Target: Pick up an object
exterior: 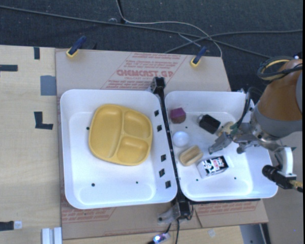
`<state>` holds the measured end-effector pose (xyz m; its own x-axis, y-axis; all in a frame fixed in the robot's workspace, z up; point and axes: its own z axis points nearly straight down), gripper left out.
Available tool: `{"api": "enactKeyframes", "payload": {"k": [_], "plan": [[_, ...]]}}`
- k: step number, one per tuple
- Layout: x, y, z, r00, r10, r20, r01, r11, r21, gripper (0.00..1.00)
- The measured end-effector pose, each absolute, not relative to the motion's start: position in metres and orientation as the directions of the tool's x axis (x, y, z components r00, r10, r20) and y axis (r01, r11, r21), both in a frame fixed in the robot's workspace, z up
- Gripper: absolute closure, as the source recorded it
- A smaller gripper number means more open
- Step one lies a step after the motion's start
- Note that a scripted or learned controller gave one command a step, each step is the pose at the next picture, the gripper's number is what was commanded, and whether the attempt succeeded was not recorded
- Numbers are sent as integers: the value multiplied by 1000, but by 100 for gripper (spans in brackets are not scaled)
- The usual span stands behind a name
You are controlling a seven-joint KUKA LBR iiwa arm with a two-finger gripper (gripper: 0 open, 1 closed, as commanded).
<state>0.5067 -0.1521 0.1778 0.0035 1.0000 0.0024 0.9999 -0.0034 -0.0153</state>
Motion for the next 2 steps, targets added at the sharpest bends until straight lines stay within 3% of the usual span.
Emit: {"api": "enactKeyframes", "payload": {"k": [1,2], "plan": [[510,-152,184,-1,1000,0,1000,1,-2,0],[505,-150,140,0,1000,1,1000,0,-6,0]]}}
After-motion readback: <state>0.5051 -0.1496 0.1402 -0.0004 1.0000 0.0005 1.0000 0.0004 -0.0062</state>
